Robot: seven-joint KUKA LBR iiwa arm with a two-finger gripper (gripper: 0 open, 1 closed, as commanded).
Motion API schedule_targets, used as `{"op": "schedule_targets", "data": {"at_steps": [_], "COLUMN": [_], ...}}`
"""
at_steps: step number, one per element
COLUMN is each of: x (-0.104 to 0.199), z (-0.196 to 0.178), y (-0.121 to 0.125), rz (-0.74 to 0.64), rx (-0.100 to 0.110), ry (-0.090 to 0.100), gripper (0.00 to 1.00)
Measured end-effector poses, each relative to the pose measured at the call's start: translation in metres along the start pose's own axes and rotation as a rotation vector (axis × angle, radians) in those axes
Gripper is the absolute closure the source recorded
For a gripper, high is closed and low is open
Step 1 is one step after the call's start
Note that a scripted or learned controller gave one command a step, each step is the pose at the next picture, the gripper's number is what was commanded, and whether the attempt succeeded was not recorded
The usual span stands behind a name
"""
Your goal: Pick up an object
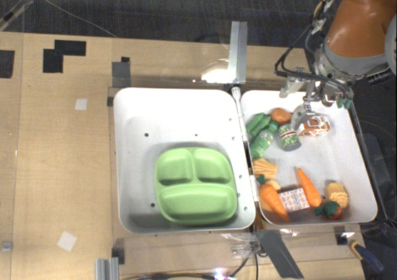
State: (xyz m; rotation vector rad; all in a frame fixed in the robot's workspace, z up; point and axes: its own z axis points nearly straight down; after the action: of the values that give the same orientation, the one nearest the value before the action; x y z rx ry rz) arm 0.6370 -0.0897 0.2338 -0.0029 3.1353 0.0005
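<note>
The arm [356, 30] has a rounded orange band over a grey collar, black cables looping beside it, and a small metallic gripper [305, 111] beneath.

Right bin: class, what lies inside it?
The right bin holds toy food: two carrots, green vegetables, a small box. Items beneath the pincer are partly covered.

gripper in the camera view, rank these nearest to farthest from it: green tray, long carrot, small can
From the gripper:
1. small can, just below it in the right bin
2. long carrot, lower in the right bin
3. green tray, across in the left bin
</note>
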Motion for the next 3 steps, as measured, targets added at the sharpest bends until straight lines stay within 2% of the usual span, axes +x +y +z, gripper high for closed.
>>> {"op": "schedule_targets", "data": {"at_steps": [1,2,3], "x": [0.034,0.069,0.144], "z": [0.132,0.144,0.142], "y": [-0.022,-0.026,-0.006], "rz": [0.065,0.192,0.247], "rx": [0.001,0.0,0.004], "ry": [-0.005,-0.013,-0.018], "gripper": [0.0,0.0,0.0]}}
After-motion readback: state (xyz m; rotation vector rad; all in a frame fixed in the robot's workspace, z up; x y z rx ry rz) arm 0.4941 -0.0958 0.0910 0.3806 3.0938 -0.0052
